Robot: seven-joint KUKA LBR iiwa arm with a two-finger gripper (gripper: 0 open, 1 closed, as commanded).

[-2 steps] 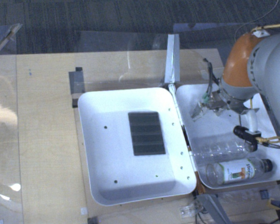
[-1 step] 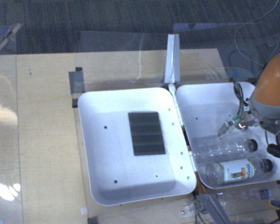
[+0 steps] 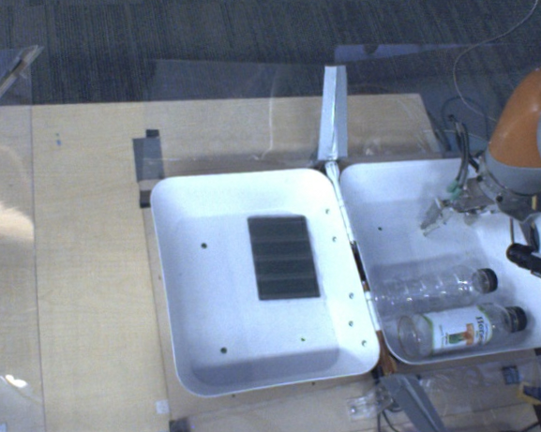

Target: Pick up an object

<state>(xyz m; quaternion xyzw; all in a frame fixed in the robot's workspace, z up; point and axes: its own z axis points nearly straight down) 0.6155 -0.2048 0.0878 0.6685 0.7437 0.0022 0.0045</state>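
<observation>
Roughly: gripper [image 3: 437, 213] hangs over the right bin [image 3: 390, 186], bottles lie nearer the front edge.
Fingers look slightly spread with nothing between them, though glare blurs them. Clear bottle [image 3: 437, 287] and labelled bottle [image 3: 455, 329] lie side by side along the bin's front edge, long axes left-right, caps toward its right wall; clear bottle is nearer the gripper.

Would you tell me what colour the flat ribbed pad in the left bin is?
The ribbed pad is dark grey, nearly black, as the camera view shows.
</observation>
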